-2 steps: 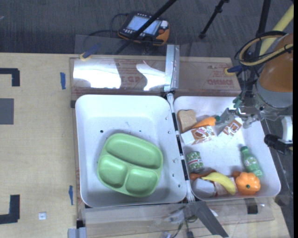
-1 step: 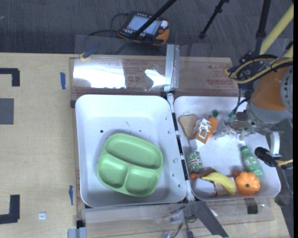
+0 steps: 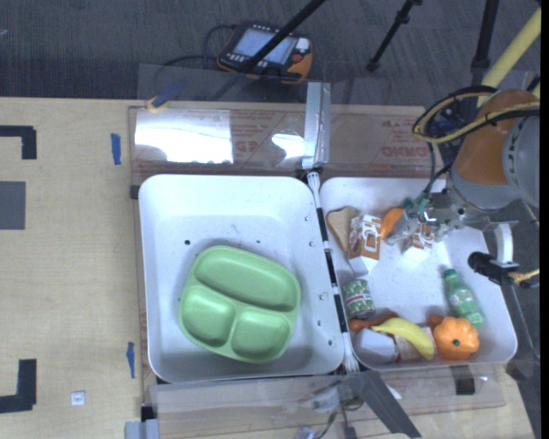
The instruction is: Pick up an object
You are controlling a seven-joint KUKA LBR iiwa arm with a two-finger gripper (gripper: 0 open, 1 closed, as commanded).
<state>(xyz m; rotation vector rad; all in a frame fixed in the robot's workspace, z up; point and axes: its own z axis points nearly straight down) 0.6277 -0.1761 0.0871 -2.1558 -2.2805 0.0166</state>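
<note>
Right bin [image 3: 502, 347] is crowded with banana [image 3: 405, 333], pumpkin [image 3: 455, 338] and bottle [image 3: 462, 300]; gripper [image 3: 426, 216] over snack packets [image 3: 367, 237], jaws unclear.

A pale wood bench [image 3: 69, 283] bears black marks at 9 o'clock and blue tape [image 3: 116, 147]. Dark carpet [image 3: 103, 34] runs along 12 o'clock, with a pendant [image 3: 262, 50] and tripod legs [image 3: 403, 26] there. Glare falls on clear sheeting [image 3: 184, 137].
</note>
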